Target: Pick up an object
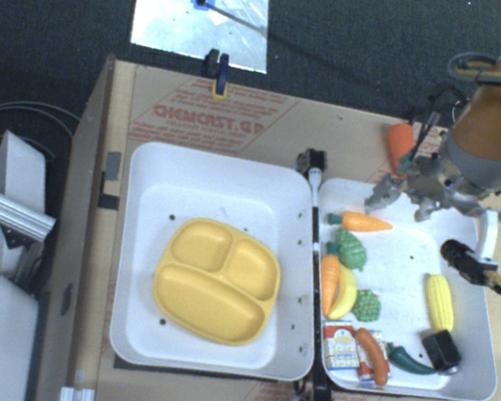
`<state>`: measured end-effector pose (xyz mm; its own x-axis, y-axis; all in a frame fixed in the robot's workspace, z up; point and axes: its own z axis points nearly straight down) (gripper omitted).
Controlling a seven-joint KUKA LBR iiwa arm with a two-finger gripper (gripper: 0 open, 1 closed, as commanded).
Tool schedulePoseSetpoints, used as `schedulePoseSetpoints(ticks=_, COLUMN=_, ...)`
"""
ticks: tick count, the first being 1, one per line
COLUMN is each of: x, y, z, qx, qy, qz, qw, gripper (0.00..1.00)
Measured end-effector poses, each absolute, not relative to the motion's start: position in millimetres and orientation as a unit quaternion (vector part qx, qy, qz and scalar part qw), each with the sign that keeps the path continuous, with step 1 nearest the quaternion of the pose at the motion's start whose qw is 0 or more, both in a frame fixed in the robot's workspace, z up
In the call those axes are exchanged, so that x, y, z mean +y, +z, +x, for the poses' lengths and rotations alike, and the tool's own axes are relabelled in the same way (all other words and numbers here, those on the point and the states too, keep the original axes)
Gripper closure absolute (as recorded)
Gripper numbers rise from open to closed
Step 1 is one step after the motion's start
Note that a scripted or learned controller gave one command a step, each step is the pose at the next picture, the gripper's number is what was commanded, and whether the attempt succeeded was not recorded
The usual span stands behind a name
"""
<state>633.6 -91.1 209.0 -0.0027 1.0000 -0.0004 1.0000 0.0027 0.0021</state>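
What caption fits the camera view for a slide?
Gripper hovers over the right bin of toy food; yellow tray in the left bin.

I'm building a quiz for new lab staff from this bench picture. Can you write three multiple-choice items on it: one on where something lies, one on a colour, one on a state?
1. Where is the yellow divided plate?
A. left bin
B. right bin
C. on the floor

2. What colour is the corn cob?
A. purple
B. yellow
C. white

3. How does the gripper stand?
A. clamped on the plate
B. buried under the toys
C. above the right bin's far edge, holding nothing

Answers: 1 A, the plate lies in the left bin; 2 B, the cob is yellow; 3 C, nothing sits between its spread fingers, and the carrot lies just below.
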Motion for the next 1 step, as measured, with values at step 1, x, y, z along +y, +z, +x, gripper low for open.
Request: schedulePoseSetpoints(ticks=1, x=-100.5, y=115.8, z=599.5, qx=0.707, qy=-0.0008, qz=0.707, qw=-0.001, gripper=0.0)
